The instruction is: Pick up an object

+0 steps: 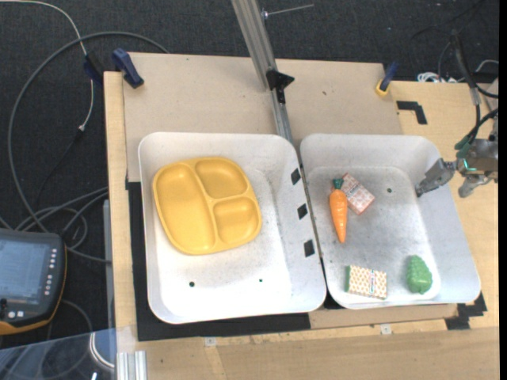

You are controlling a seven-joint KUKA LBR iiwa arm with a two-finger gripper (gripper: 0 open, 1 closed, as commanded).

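Jaws spread, nothing between; gripper point(446, 178) partly cut off at right bin point(444, 150) rim. Carrot point(339, 214) touching patterned packet point(357, 194).

So the bench point(198, 85) is a tan board sitting on dark carpet point(158, 14), with two shallow white bins side by side on it. The left bin point(158, 291) has a yellow divided plate point(207, 205) lying flat in it, three compartments, toward the bin's upper left. There are blue clamps on the bench's far corners, one at the left point(127, 67) and one at the right point(387, 77). A metal pole point(255, 30) runs down from the top to the seam between the bins. Grey cables point(47, 117) loop over the carpet at left, and a tablet-like handheld screen point(28, 275) sits at the lower left.
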